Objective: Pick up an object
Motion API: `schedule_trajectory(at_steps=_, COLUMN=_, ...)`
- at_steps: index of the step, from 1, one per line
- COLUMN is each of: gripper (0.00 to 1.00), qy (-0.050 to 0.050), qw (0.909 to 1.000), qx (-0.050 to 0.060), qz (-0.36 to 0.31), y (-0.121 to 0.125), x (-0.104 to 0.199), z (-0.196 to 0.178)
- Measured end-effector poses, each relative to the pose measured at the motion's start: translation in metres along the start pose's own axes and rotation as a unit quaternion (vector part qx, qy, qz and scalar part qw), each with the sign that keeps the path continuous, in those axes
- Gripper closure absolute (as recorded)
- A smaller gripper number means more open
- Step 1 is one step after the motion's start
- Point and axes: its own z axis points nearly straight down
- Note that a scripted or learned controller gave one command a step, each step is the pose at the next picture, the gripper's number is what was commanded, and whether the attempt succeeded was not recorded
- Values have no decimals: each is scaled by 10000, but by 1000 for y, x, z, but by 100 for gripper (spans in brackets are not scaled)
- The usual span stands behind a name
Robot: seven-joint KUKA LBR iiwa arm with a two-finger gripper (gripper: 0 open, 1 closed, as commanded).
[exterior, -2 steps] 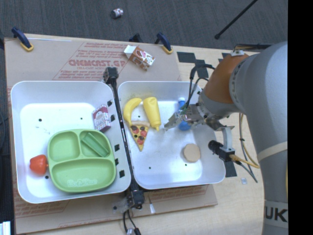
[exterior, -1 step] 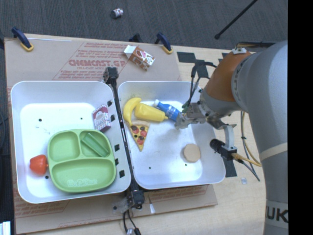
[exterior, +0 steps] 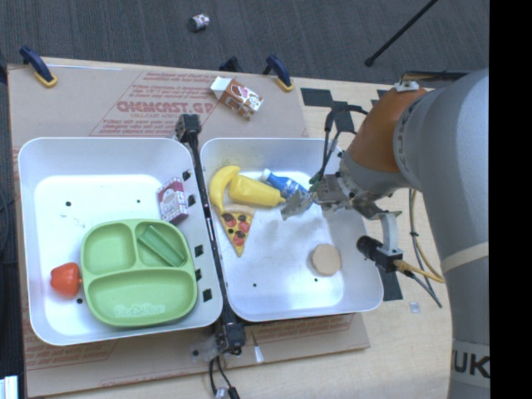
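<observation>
In the left white bin (exterior: 33, 248), nearest, a green three-compartment plastic plate (exterior: 137, 273) lies with a red tomato-like toy (exterior: 65, 279) touching its left edge. Farther back, a small red-and-white packet (exterior: 172, 200) leans by the divider. In the right white bin (exterior: 366, 293), a round tan cookie-like disc (exterior: 325, 260) lies near, a pizza-slice toy (exterior: 237, 229) to its left. Beyond sit a yellow banana (exterior: 219, 185), a yellow wedge-shaped block (exterior: 253, 192) and a blue-and-white wrapped item (exterior: 283, 181). The gripper (exterior: 295, 204) hangs just beside that item; whether its pincer is wide or narrow cannot be told. A red-and-white carton (exterior: 238, 96) lies on the cardboard behind.
</observation>
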Motion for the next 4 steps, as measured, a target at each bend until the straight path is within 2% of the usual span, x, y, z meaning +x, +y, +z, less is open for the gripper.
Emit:
schedule_trajectory(at_steps=1, gripper=0, qy=1, qw=10000, qx=11, qz=26, y=-67, x=0, z=11)
schedule_trajectory(at_steps=2, gripper=100, qy=3, qw=10000, qx=11, qz=10, y=-66, x=0, z=0)
schedule_trajectory(at_steps=3, gripper=100, qy=1, qw=10000, qx=6, qz=25, y=-105, x=0, z=-16)
schedule_trajectory(at_steps=4, gripper=100, qy=-1, qw=10000, qx=5, qz=10, y=-67, x=48, z=9)
